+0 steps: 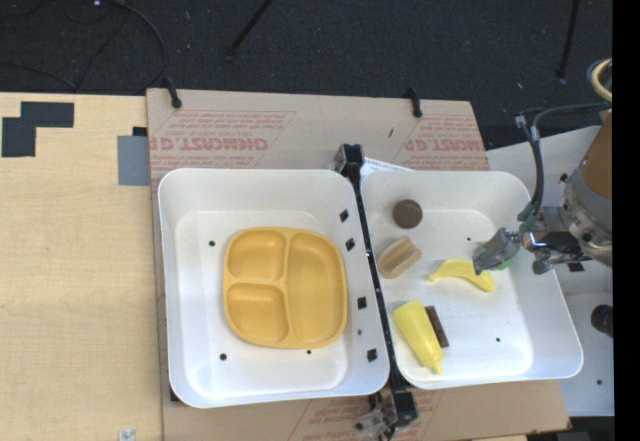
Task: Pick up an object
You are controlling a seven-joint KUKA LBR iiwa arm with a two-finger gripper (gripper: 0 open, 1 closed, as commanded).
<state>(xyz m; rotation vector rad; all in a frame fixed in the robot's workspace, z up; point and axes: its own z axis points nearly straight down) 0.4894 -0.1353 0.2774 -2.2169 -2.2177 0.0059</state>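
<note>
Reaching in from the right, the pincer (497, 251) hangs over the right bin (555, 329), its tip just beside the banana (462, 274), which lies on the bin floor to its lower left; whether it is open or closed, I cannot tell. Cardboard (300, 134) under the bins bears red print, upside down, reading "CHEMCAST GP" twice.
</note>
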